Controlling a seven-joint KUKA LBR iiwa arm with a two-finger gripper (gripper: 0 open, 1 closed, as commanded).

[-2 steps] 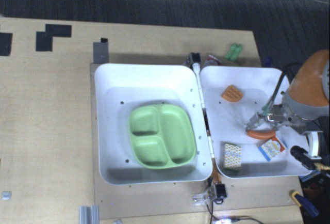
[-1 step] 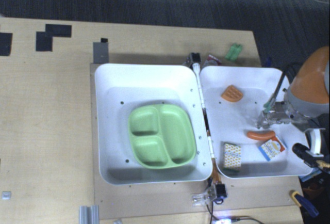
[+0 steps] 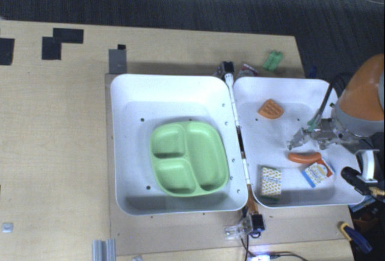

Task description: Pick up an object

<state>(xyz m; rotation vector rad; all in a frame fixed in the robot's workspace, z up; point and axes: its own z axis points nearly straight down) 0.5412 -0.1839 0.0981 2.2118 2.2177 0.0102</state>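
My gripper [image 3: 302,138] hangs low over the right bin [image 3: 283,88], coming in from the right, open with nothing between its fingers. Just below its tips lies an orange sausage-shaped toy [image 3: 305,157]. A blue and white packet [image 3: 316,174] lies next to the sausage, on its lower right. Near the bin's front left corner sits a small patterned box [image 3: 271,181]. An orange waffle-like piece [image 3: 271,109] lies towards the back of the same bin, left of the gripper.
The left bin [image 3: 129,109] holds a green divided plate [image 3: 189,157]. A green object [image 3: 274,60] lies on the bench behind the right bin. The arm's orange band [image 3: 366,94] looms over the right bin's right edge.
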